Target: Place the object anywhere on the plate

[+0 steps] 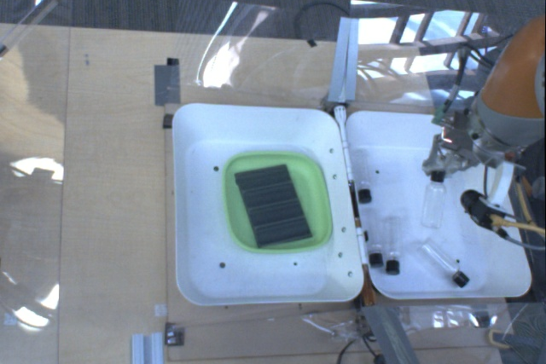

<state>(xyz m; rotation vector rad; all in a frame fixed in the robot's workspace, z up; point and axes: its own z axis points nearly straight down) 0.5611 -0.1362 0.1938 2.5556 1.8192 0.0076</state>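
Green plate (pixel 317 209) with one dark ridged block (pixel 272 205); three clear vials (pixel 432 205).

The plate (pixel 317 209) is pale lime green, and the slab (pixel 272 205) on it is dark charcoal with ridged bands across it. Both bins (pixel 196 209) are plain white. The vials (pixel 432 205) below the fingers (pixel 437 169) are clear with black caps. The counter (pixel 102 183) is light wood-toned. The arm (pixel 516 81) shows orange over grey.
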